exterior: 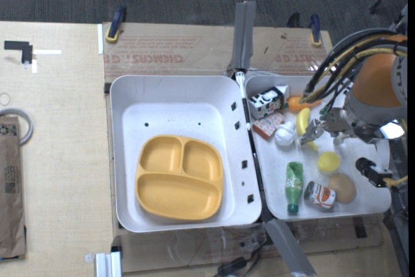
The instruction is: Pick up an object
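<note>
The 2 bins [130, 139] looked like smooth white plastic with a slight sheen. The yellow tray [179, 177] was matt plastic. The green bottle [294, 186] shone glossily. The bench [58, 139] looked like pale, matt wood, the sheet [188, 48] behind the bins like brown cardboard.

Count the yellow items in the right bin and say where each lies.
2: the banana upright beside the gripper, and the lemon below it near the bin's middle. The arm may hide others.
</note>
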Motion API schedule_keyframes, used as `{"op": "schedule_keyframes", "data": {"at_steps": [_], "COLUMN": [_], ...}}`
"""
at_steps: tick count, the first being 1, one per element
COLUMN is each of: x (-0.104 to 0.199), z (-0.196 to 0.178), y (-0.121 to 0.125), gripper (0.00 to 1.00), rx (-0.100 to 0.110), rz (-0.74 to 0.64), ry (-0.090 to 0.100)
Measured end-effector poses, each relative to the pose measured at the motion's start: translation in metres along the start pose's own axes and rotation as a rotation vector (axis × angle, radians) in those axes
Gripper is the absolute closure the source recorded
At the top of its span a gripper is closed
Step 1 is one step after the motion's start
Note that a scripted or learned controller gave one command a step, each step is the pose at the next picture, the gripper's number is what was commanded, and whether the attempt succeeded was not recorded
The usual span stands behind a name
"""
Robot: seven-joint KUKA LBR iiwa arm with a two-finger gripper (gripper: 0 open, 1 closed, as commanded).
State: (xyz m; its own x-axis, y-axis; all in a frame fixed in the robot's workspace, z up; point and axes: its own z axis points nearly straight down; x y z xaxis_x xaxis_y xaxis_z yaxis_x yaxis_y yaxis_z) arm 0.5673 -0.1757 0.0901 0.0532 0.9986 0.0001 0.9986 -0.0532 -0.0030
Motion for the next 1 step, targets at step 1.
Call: {"op": "schedule_keyframes", "data": {"at_steps": [1], "x": [-0.0319], "z": [-0.0007], "y": [-0.0461], "gripper": [0.00], "rx": [0.000], "rz": [0.011], "ry": [0.002]}}
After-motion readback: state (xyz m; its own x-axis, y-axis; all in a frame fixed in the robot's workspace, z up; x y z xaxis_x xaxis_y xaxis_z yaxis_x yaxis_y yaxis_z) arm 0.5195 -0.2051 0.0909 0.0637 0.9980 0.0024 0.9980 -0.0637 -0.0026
